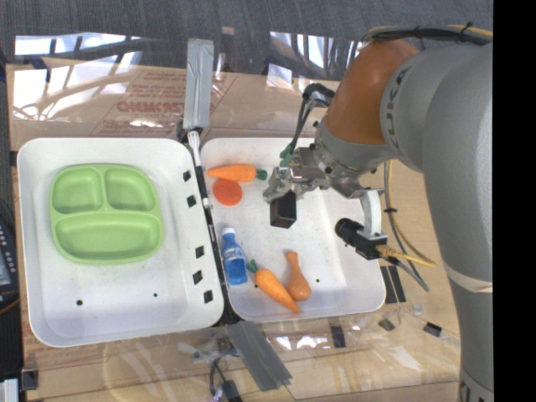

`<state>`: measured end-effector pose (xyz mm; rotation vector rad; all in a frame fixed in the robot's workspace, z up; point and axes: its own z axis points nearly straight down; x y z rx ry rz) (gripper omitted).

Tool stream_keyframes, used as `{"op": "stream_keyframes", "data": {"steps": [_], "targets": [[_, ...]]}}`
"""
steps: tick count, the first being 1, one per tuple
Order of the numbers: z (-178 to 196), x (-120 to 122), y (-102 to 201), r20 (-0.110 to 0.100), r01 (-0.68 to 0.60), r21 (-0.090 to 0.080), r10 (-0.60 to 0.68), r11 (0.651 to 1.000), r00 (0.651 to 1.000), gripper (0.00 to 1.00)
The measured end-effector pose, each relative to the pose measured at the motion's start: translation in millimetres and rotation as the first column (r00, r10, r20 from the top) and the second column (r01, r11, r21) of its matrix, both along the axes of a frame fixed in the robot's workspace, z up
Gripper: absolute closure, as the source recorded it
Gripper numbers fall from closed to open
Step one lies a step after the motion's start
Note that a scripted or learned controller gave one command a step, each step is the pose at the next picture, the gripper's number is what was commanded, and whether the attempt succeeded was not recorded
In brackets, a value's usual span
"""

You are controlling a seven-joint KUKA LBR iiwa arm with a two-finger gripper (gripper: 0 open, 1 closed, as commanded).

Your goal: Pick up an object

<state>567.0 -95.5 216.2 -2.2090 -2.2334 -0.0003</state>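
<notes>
My gripper hangs over the middle of the right bin, its dark fingers pointing down. To its left lie an orange carrot and a round orange-red piece. Near the bin's front edge sit a small blue bottle, a second carrot and a tan drumstick-shaped piece. Nothing is visible between the fingers, and none of the objects touches the gripper.
The left bin holds a green divided plate. A black-clipped divider separates the two bins. The arm's grey body and orange band overhang the right bin's far right side, with cables trailing beside it.
</notes>
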Motion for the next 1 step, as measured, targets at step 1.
{"op": "stream_keyframes", "data": {"steps": [1], "targets": [[65.7, 47.2, 5.7, -0.002, 0.054, -0.001, -0.054, 0.999, 0.999, 1.0]]}}
